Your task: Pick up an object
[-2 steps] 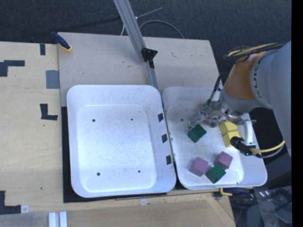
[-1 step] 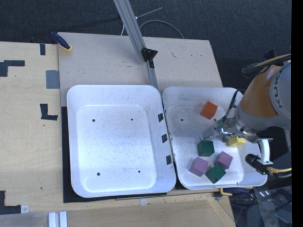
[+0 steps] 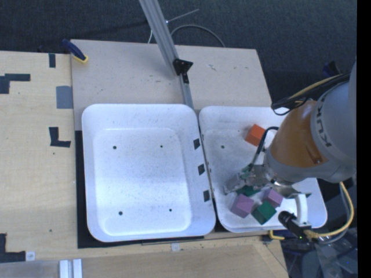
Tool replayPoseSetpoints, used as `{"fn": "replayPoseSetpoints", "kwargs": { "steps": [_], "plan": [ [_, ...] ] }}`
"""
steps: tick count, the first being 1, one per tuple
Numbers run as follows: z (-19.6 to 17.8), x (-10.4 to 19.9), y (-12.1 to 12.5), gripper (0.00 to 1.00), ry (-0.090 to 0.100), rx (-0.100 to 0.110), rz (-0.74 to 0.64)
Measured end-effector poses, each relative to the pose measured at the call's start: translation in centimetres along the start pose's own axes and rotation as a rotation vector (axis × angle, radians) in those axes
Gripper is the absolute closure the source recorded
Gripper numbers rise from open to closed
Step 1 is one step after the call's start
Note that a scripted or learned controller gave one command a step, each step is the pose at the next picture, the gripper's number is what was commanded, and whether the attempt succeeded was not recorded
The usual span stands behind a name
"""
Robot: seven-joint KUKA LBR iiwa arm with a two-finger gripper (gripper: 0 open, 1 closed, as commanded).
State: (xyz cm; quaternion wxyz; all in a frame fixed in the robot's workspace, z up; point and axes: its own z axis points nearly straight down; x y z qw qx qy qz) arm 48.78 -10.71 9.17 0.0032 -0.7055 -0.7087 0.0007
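— Which piece do you have nearest the claw [image 3: 246,181]?
— The purple plastic cube [image 3: 243,204], just below it in the right white bin [image 3: 227,120]; a green block [image 3: 264,212] lies beside, an orange block [image 3: 254,134] above. Whether your claw grips anything, I cannot tell.

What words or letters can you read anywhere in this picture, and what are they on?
"KU": dark letters running down the grey arm, near the picture's right edge; the rest of the word is cut off.
No other text: none readable on the bins, the blocks or the bench.
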Motion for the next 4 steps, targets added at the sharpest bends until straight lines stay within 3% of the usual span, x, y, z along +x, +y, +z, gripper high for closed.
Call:
{"fn": "replayPoseSetpoints", "kwargs": {
  "steps": [1,2,3,4],
  "plan": [
    [-0.9,-0.3,0.1,1.0,-0.001,-0.002,0.003],
    [-10.4,6.4,3.6,1.0,-0.002,-0.012,-0.004],
    [-9.9,12.8,5.5,1.0,-0.002,-0.004,-0.005],
    [-17.4,9.2,3.9,1.0,-0.005,-0.011,0.005]
  ]
}}
